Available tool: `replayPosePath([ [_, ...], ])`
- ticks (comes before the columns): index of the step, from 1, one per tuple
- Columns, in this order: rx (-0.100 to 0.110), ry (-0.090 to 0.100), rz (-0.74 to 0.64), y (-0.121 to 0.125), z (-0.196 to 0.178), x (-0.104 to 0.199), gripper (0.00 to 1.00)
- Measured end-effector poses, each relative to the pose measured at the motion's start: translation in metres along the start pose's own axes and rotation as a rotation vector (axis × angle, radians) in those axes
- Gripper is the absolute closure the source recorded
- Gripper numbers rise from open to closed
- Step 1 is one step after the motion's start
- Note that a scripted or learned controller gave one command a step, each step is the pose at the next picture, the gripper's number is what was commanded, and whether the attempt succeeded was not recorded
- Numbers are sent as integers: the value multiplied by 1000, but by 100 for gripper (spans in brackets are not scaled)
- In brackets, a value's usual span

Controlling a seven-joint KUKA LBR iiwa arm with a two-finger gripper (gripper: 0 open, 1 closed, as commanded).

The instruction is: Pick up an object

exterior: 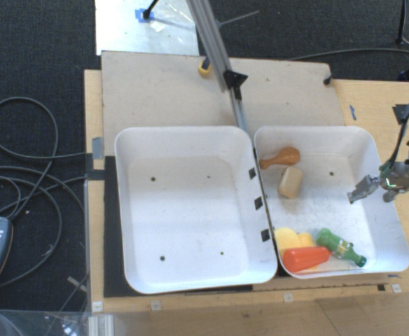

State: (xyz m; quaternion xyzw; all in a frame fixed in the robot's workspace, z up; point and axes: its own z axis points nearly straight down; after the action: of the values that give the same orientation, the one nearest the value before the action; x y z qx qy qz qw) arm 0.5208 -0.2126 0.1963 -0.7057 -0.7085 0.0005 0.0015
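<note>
Two shallow white bins sit side by side on the bench. The left bin [183, 208] has nothing visible but small dark dots on its floor. The right bin [330, 145] holds several items: a brown drumstick [281, 159] near its back left corner, a tan block [290, 182] just in front of it, and along the front edge a yellow piece [293, 239], an orange-red carrot [305, 258] touching it, and a green bottle [340, 247] lying on its side just to the right. The gripper [375, 187] reaches in from the right over the bin's right side, well apart from all of these items. Nothing is visible between its fingers; whether they are spread or closed cannot be told at this size.
</note>
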Motion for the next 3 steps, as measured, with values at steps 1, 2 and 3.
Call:
replayPosePath([
  [1,-4,-1,0,1,-2,0,0],
  [2,0,-1,3,4,59,-5,0],
  [3,0,0,3,4,108,-4,0],
])
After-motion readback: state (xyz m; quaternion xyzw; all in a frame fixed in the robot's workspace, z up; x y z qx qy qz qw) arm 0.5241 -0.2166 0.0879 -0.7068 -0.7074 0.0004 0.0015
